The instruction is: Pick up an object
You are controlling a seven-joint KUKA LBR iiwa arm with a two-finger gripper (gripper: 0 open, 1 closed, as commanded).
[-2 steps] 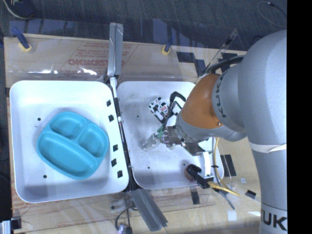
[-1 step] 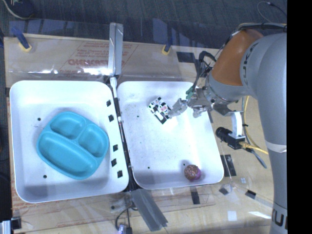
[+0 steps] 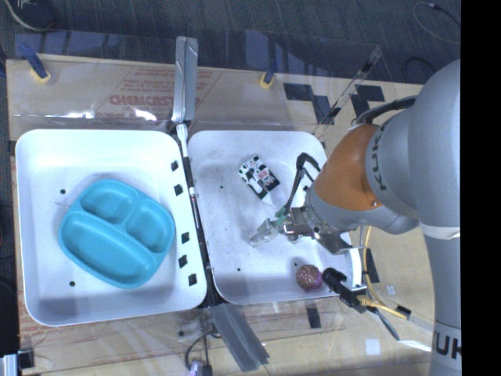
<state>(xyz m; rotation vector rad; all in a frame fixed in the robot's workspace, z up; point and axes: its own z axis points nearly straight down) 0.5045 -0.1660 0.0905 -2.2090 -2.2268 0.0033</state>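
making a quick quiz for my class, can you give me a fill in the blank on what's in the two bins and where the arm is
1. The blue divided tray lies in the ____ bin.
2. The gripper hangs over the ____ bin.
3. The small round dark reddish object sits near that bin's ____ edge.
4. The black and white object lies ____ the gripper in the picture.

Missing words: left; right; lower; above

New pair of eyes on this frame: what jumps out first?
The big blue divided plate in the left bin grabs the eye. Next, the grey arm's orange band over the right bin, with its gripper low over bare floor between a small black-and-white object and a dark reddish ball.
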